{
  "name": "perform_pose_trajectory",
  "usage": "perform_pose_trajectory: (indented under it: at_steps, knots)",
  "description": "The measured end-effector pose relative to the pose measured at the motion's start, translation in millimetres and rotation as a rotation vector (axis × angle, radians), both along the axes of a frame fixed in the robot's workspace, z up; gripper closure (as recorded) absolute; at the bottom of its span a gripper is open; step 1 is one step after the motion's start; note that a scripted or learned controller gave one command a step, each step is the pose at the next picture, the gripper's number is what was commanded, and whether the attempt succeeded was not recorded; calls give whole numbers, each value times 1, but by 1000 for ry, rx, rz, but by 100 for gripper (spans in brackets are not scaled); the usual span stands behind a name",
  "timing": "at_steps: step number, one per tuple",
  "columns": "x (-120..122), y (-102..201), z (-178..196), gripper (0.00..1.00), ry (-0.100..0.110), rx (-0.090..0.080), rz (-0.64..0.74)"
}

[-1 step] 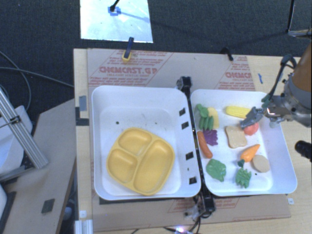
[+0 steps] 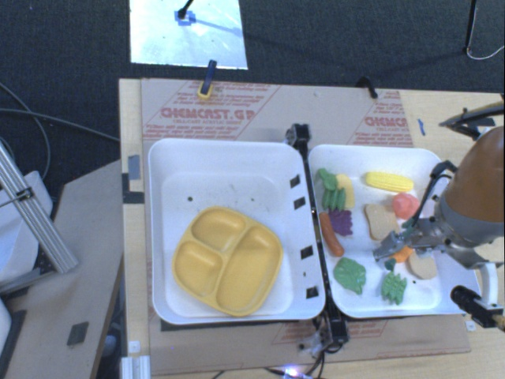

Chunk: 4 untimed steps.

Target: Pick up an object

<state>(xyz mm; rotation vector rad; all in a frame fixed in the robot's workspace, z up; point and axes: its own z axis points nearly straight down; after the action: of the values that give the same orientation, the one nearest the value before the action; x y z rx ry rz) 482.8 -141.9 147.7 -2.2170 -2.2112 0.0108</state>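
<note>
Looks like a robotics lab test cell. Bench (image 2: 260, 105) is sitting on dark carpet, topped with printed acrylic-sheet backing paper, two white bins (image 2: 237, 160) clamped side by side. Aluminium extrusion frame (image 2: 35, 219) is standing at left, cables (image 2: 47, 121) are trailing across the floor, toy plastic food (image 2: 349, 275) is lying in the right bin.

Arm: grey KUKA arm with orange band (image 2: 483, 181), entering from 3 o'clock, wrist angled down.
Gripper: metal two-finger gripper (image 2: 391, 250), pointing toward 9 o'clock, low.
</note>
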Motion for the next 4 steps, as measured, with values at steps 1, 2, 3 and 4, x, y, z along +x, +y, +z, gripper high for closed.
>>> perform_pose_trajectory:
  at_steps: [1, 2, 3, 4]
  knots:
    - [75, 19, -54, 0, -15, -2, 10]
    - [39, -31, -64, 0, -11, -4, -1]
    - [19, 30, -64, 0, -9, 1, 10]
    - [3, -40, -63, 0, -13, -6, -2]
